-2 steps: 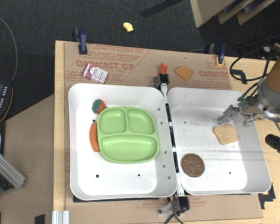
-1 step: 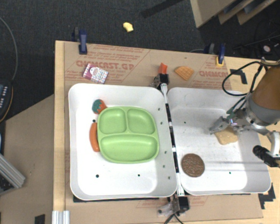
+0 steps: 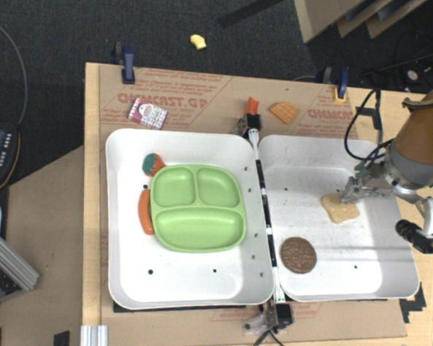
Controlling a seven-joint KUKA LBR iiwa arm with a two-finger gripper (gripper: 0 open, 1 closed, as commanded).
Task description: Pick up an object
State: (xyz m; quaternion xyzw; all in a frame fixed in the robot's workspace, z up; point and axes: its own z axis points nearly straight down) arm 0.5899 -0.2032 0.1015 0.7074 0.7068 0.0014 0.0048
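In the right bin (image 3: 386,278) lie a pale tan flat piece (image 3: 340,210) near the middle and a round brown cookie-like disc (image 3: 298,255) toward the front left. My gripper (image 3: 353,192) is low in this bin, right at the upper right edge of the tan piece. The left bin (image 3: 123,258) holds a green divided plate (image 3: 197,208), with an orange carrot-like piece (image 3: 146,212) along the plate's left side and a small teal and red item (image 3: 153,163) at its upper left corner.
On the bench behind the bins lie a small pink and white packet (image 3: 147,113), an orange cracker (image 3: 284,112) and an orange-tipped clamp (image 3: 251,114) at the divider. A yellow scrap (image 3: 199,41) lies on the dark floor beyond.
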